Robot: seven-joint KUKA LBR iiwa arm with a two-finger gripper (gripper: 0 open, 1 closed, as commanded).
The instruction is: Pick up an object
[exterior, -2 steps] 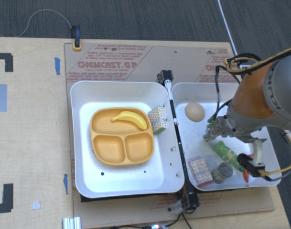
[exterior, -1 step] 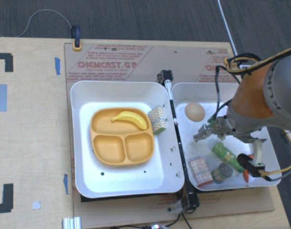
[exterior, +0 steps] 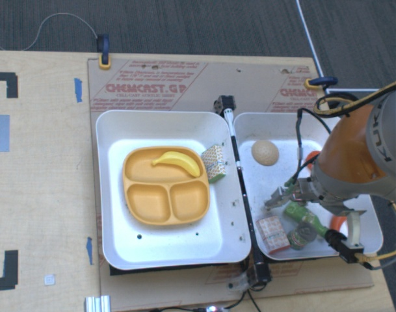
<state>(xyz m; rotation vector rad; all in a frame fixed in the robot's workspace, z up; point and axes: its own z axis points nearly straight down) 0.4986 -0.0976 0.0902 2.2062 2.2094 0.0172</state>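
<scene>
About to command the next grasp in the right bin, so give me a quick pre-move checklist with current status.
1. Claw is over the right bin: ok.
2. Something gripped in the claw: cannot tell.
3. Green object beside the claw within reach: ok.
4. Beige ball clear of the arm: ok.
5. Small packet lies apart from the claw: ok.
6. Banana sits in the yellow tray, left bin: ok.
</scene>
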